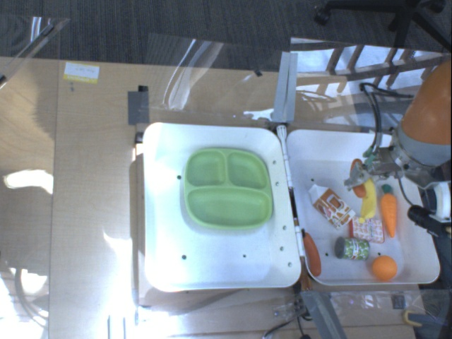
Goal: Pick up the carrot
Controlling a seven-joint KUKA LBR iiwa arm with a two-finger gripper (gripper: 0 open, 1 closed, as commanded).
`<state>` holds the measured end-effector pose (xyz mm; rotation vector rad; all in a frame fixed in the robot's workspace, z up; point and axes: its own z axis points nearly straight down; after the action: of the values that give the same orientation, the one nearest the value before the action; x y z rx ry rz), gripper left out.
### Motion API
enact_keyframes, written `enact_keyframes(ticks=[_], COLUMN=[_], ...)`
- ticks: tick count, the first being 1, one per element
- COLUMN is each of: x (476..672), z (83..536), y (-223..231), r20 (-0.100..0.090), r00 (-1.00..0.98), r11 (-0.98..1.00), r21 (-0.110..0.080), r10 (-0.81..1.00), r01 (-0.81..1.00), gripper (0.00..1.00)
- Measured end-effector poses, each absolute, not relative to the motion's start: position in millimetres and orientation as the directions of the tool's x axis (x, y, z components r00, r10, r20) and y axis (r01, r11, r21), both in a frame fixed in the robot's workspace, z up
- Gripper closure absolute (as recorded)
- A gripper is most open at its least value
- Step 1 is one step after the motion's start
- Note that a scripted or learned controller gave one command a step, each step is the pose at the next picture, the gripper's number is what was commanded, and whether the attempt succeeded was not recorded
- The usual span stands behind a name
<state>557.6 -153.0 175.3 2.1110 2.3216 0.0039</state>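
The carrot [388, 215] lay in the right-hand bin [319, 143], just below and slightly to the right of my gripper [366, 172], its green top pointing up toward my fingers and its orange body running away from them. My gripper hung low over the upper part of that bin, close to the banana [368, 198] and a small orange-red piece [357, 168] at its left; nothing was visibly clamped in it, and I could not tell from this angle how wide it stood. I judged this to be the approach step, with the grasp not yet made. The next move, as I read it, called for shifting a little down and right to centre over the carrot's body, turning the wrist so the fingers would straddle its narrow width, and descending without nudging the banana or the red-and-white packet [369, 229] that crowded its left side. Farther below me sat a small can [352, 248] and an orange [384, 268], and a juice carton [332, 206] lay to my lower left. Well off to my left, the other bin [159, 210] held a green divided plate [227, 189]. Both bins rested on a pale wooden bench [78, 189], with dark carpet [176, 6] and a chair base [381, 6] beyond.
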Motion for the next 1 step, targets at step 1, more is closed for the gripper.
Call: enact_keyframes(ticks=[1], x=[547.2], z=[208.6], y=[-120.5], r20=[-0.001], r00=[-0.100], r11=[0.100], r21=[0.007], r10=[0.995], r01=[0.995], gripper=[1.00])
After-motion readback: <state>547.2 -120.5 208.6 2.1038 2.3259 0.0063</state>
